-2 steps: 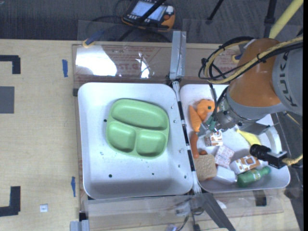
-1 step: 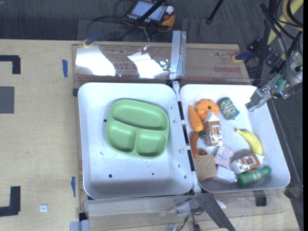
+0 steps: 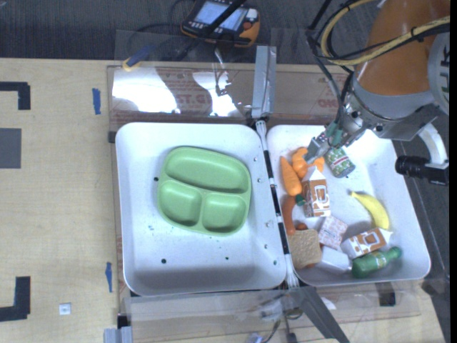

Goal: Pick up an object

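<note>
Left bin: one green divided tray, centred. Right bin: orange carrot at far left, long axis near-to-far, with cartons, cracker, banana and green bottle crowded nearby. Gripper at the far end, just right of the carrot's far tip, touching a small green packet; finger state cannot be judged.

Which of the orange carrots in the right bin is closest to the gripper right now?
The small carrot at the bin's top, beside the gripper. The longer carrot lies lower left of it, against the divider, farther from the fingers.
</note>
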### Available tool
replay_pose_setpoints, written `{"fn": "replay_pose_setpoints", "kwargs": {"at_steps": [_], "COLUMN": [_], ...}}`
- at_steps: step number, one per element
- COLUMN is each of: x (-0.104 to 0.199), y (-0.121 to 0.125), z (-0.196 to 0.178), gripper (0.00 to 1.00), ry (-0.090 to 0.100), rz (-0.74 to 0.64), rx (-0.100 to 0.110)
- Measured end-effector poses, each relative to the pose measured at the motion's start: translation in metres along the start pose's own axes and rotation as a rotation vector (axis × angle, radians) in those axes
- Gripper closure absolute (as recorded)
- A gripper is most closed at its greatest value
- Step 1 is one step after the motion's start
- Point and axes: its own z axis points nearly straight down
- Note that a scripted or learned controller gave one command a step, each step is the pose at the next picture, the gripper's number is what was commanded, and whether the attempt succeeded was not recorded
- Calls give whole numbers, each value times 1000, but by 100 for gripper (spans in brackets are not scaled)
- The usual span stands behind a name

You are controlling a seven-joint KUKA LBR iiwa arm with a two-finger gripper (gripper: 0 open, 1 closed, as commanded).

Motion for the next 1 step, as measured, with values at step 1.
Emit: {"fn": "replay_pose_setpoints", "kwargs": {"at_steps": [1], "x": [56], "y": [-77], "z": [9], "gripper": [100], "ry": [2], "rz": [182], "rx": [3]}}
